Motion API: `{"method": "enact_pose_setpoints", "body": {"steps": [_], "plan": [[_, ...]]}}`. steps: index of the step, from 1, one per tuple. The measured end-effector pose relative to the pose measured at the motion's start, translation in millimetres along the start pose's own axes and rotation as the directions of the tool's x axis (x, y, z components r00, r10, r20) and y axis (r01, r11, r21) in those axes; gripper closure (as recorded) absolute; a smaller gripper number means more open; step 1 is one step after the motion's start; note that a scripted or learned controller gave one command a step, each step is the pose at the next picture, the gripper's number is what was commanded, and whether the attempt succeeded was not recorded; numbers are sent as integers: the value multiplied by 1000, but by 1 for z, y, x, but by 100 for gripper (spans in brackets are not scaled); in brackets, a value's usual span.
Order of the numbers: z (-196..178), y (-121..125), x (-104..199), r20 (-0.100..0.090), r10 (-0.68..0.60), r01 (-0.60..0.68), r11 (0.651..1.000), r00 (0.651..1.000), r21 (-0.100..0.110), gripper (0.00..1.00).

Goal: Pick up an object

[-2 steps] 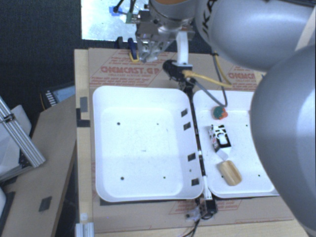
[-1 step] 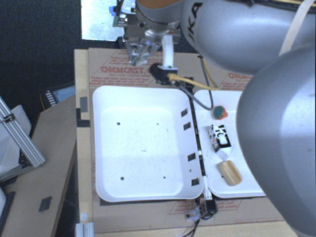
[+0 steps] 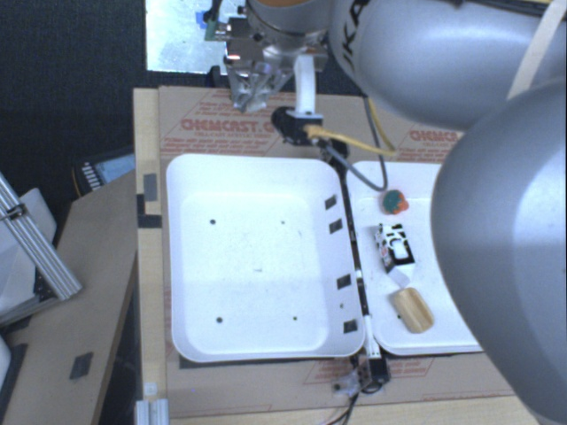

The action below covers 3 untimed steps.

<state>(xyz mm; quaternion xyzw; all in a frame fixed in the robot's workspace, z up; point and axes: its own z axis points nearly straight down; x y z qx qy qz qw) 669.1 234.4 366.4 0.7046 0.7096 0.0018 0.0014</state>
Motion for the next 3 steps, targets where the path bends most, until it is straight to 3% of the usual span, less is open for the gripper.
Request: {"method": "enact_pose_setpoints", "body": {"steps": [1, 2, 3], "plan": [[-12, 0, 0, 0, -4, 4, 1000, 1000, -3, 100], [94, -57, -51, 5, 10, -10, 1000, 1000, 16, 100], [52, -67, 0, -2, 0, 0, 1000, 1000, 1, 100]]}}
